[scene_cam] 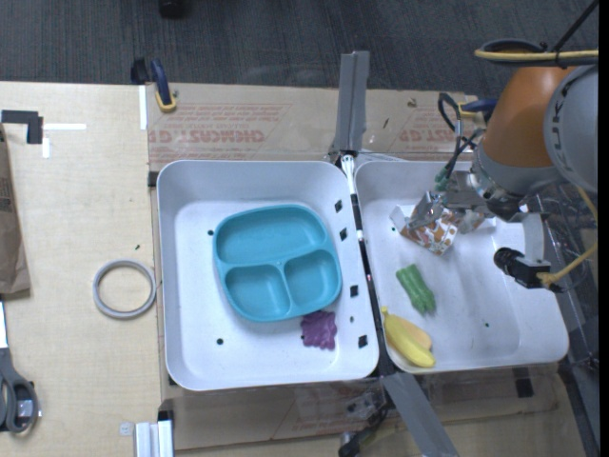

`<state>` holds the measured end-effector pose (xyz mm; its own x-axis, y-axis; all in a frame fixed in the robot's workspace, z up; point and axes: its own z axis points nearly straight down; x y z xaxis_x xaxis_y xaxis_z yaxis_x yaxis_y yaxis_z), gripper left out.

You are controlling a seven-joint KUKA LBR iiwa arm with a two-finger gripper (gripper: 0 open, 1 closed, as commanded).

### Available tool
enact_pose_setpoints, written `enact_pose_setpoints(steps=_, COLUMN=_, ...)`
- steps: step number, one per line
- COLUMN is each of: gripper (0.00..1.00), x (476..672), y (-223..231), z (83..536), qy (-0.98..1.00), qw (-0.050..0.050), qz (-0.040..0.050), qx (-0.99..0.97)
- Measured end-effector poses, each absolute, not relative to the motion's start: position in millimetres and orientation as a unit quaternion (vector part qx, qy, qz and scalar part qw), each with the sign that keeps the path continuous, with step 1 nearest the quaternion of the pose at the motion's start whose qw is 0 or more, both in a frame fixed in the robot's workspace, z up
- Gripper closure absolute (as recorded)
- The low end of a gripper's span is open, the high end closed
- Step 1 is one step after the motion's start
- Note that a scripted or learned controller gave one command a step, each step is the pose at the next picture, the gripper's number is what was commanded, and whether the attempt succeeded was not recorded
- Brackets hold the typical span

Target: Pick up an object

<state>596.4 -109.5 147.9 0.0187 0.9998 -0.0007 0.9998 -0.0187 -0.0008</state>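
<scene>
— So, sweeping from the left, what's on the bench?

— A roll of tape point(124, 288) on the wood, then the left bin point(181, 284) with a blue divided tray point(276, 263) and a purple grape bunch point(320, 329) just below it.

— And the right bin point(495, 346)?

— A yellow banana point(409, 340) in its near left corner, a green pepper point(416, 288) a little above that, and a crinkled snack packet point(433, 227) toward the far side.

— Where's the gripper point(455, 198)?

— Right at the packet's upper right edge, the arm leaning in from the right. The packet looks the likeliest target.

— Has it got hold?

— I cannot tell. The wrist and cables crowd that spot, so whether anything is pinched is hidden.

— What does the next move hinge on?

— The packet lies just down and to the left of the gripper, its long axis slanting from upper left to lower right. The pepper and banana sit well apart, further toward the near edge.
</scene>
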Motion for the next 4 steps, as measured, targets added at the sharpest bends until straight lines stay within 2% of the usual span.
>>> enact_pose_setpoints(steps=1, gripper=0.0, x=641.6, y=-96.9, z=100.6, qy=-0.69, qw=-0.001, qz=0.0003, qx=-0.724)
enact_pose_setpoints(steps=2, gripper=0.0, x=654.9, y=-78.5, z=192.4, qy=-0.678, qw=-0.001, qz=0.0003, qx=-0.735)
enact_pose_setpoints(steps=3, gripper=0.0, x=658.8, y=-95.1, z=92.3, qy=-0.627, qw=-0.001, qz=0.0008, qx=-0.779)
enact_pose_setpoints(steps=4, gripper=0.0, x=659.2, y=-65.4, z=192.2, qy=-0.781, qw=-0.001, qz=0.0001, qx=-0.624)
